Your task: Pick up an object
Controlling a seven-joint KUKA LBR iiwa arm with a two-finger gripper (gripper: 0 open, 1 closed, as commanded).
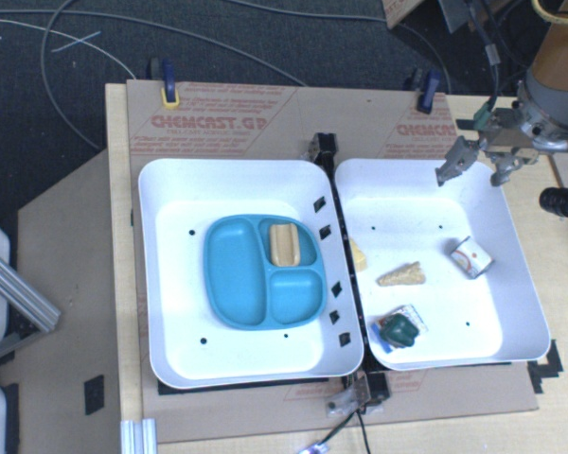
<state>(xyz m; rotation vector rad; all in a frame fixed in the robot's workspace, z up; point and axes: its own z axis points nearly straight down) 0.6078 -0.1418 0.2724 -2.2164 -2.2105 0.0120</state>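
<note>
Camera view: the gripper (pixel 476 165) hangs open at the right bin's (pixel 511 329) 1 o'clock corner. The wedge (pixel 401 274) lies mid-bin, at the gripper's 7 o'clock. It looks light and stiff; pinch its narrow sides.

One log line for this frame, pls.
pincer: open, nothing held, over right bin's far edge | right bin: wedge, green item, small packet | pick: not started
</note>
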